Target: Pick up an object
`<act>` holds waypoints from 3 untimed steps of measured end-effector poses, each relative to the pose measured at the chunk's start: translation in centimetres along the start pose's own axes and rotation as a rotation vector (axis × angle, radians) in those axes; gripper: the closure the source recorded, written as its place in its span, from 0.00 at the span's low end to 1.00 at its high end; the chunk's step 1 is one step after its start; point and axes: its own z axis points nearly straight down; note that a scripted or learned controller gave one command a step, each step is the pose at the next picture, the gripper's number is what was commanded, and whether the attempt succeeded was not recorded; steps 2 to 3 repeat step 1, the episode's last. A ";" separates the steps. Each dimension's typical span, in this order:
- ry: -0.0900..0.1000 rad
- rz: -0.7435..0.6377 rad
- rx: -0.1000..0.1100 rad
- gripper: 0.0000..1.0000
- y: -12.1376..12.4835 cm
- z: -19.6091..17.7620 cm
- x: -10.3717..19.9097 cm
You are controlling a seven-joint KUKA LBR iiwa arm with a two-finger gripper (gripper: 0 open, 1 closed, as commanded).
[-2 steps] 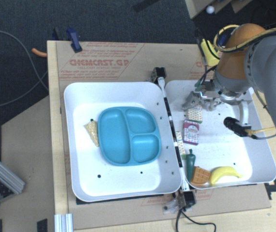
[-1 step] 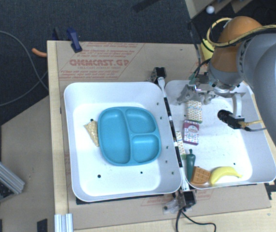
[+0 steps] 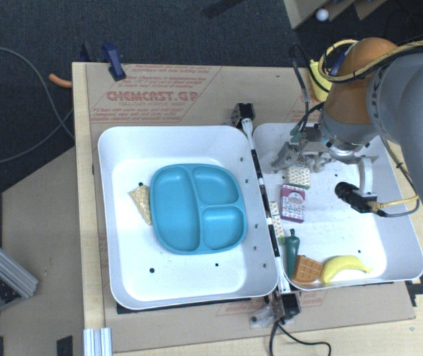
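My gripper (image 3: 301, 156) hangs low over the back left part of the right bin (image 3: 397, 243). Just in front of it, touching or nearly touching, lies a small cream patterned wafer (image 3: 298, 176). A maroon packet (image 3: 292, 202) lies right in front of the wafer. Along the bin's front edge are a green bottle with a dark cap (image 3: 291, 249), an orange waffle (image 3: 307, 270) and a yellow banana (image 3: 343, 267). Whether anything is held in the gripper is hidden by the wrist.
The left bin (image 3: 122, 154) holds a blue divided plate (image 3: 197, 207) in its middle, with a tan cracker (image 3: 142, 201) against the plate's left edge. The bins meet along a raised rim (image 3: 260, 191). A blue clip (image 3: 112, 61) lies on the board behind the bins.
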 end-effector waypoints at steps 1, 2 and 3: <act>0.000 0.000 -0.001 1.00 0.0 -1.0 0.0; 0.000 0.000 -0.001 1.00 0.0 -1.0 0.0; 0.000 0.000 -0.001 1.00 0.0 -1.0 0.0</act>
